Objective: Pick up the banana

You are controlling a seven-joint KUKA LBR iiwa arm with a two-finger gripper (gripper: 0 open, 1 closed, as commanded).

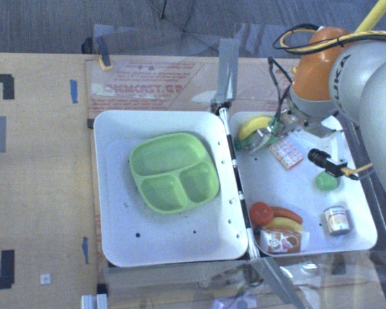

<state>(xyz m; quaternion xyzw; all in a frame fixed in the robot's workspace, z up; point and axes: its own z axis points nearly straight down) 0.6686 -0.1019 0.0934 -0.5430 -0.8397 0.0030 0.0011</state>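
The yellow banana (253, 127) lies in the far left corner of the right bin (296, 192), close to the divider between the bins. My gripper (268, 136) is down in that bin, right at the banana's right end and seemingly touching it. Above it, the wrist with the orange band (316, 63) reaches in from the right. The gripper's tip is small and partly hidden by the wrist. A small green bit (242, 144) shows just below the banana.
The right bin also holds a red-and-white packet (286, 152), a green ball (327, 181), a small tin (336, 220), a red tomato (260, 212), red and yellow pieces (285, 220) and a snack box (283, 241). A green divided plate (174, 171) lies in the left bin (116, 224).
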